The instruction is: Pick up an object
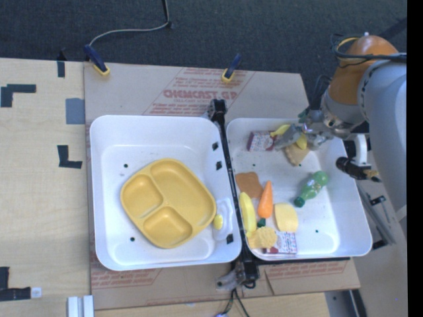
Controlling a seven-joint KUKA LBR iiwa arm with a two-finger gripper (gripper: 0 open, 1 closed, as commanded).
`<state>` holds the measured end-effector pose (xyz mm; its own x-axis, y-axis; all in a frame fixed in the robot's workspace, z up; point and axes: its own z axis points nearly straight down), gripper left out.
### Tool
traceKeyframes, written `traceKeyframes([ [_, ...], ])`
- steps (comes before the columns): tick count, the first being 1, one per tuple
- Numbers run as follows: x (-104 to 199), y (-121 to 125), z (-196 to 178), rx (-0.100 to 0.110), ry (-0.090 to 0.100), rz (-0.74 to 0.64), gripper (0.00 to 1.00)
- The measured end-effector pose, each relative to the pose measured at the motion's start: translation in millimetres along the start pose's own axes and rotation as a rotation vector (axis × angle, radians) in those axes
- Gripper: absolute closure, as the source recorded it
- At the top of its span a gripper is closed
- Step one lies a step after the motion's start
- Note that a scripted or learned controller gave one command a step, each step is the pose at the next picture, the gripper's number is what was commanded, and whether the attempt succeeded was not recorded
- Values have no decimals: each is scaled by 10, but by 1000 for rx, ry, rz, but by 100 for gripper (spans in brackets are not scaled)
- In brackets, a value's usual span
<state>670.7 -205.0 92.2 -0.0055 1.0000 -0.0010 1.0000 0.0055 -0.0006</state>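
A: Start at your left. What sits in the left bin (106, 197)?

B: You have a yellow divided plate (168, 202) lying flat in it, three compartments facing up.

A: And across the divider?

B: In the right bin (344, 233) you see a brown square piece (248, 182), a yellow banana (246, 211), an orange carrot (266, 200) beside it, a pale yellow block (286, 217) and a printed packet (287, 244) near the front wall. A wrapped packet (260, 141) lies at the back. A green bottle (312, 187) lies tilted, apart from the rest.

A: The end effector (305, 136)?

B: You find it low over the bin's far right corner, at a yellow and tan toy (294, 152). Whether it grips that, I cannot tell.
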Motion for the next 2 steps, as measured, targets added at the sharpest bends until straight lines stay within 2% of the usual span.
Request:
traceKeyframes([
  [1, 300, 1, -16, -6, -12, 3, 0],
  [2, 327, -1, -18, -7, -15, 4, 0],
])
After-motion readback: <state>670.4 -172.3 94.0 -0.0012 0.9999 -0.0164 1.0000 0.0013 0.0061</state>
